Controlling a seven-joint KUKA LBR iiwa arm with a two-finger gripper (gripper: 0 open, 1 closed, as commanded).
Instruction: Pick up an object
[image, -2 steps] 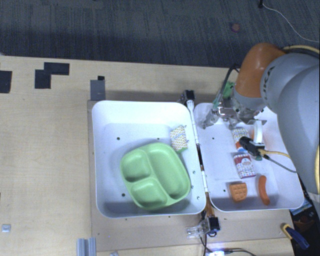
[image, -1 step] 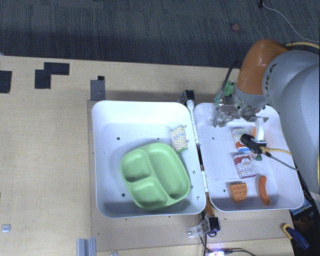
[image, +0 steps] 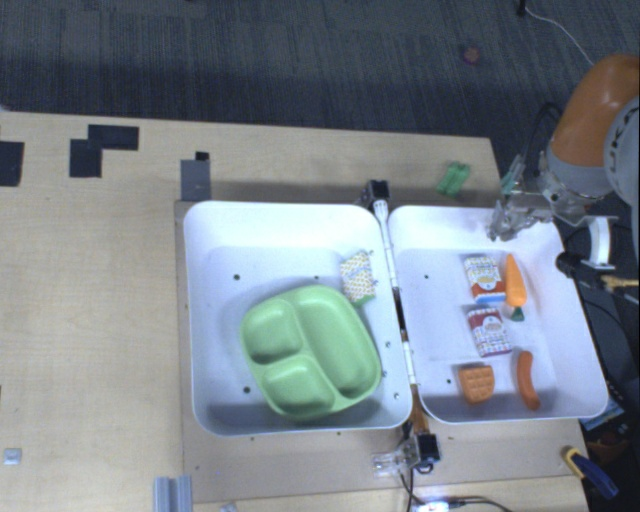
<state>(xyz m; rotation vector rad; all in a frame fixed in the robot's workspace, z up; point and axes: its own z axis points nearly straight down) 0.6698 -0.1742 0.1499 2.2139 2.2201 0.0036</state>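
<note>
My gripper (image: 506, 222) hangs over the far corner of the right bin (image: 440, 300), above bare white floor and with nothing seen in it. Just in front of it lie a red-and-white packet (image: 481, 277) and an orange carrot (image: 514, 283) side by side. A second red-and-white packet (image: 489, 330) lies nearer the front. Along the front wall sit an orange waffle-like piece (image: 476, 382) and an orange-red sausage (image: 527, 380).
The left bin (image: 220, 300) holds a green divided plate (image: 310, 350) and a small patterned packet (image: 357, 275) by the wall between the bins. A green object (image: 453, 178) lies on the bench behind the right bin. Cables run at the right edge.
</note>
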